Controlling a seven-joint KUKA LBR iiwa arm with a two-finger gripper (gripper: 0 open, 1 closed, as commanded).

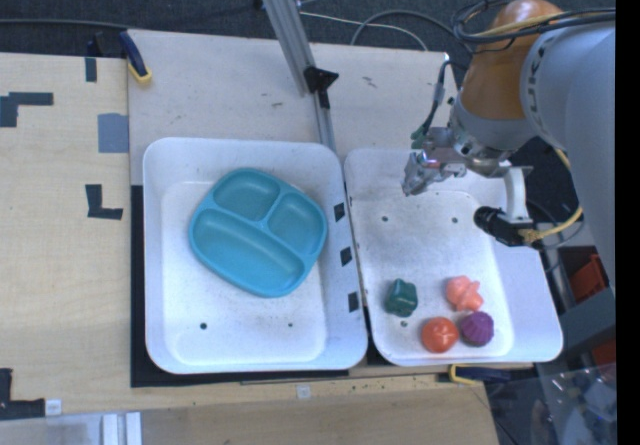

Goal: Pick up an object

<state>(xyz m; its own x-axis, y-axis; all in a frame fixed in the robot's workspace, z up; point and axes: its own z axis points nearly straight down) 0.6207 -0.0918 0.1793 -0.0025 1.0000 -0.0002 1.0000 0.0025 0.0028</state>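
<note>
A pale wooden table (pixel 60 263) carries two shallow white bins. The left bin (pixel 160 333) holds a turquoise divided plate (pixel 258 231). The gripper (pixel 418 176) hovers at the right bin's (pixel 530 323) far end, well apart from the small green (pixel 402 298), orange (pixel 438 334), pink (pixel 463 292) and purple (pixel 477 328) toys clustered near its front edge; I cannot tell its state.

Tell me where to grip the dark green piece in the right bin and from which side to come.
Judging by its pose, come straight down from above. The green piece sits apart from the orange ball, the purple ball and the pink piece, with bare bin floor around it. Close the jaws across its narrower middle, left to right, since it looks slightly taller than wide.
</note>
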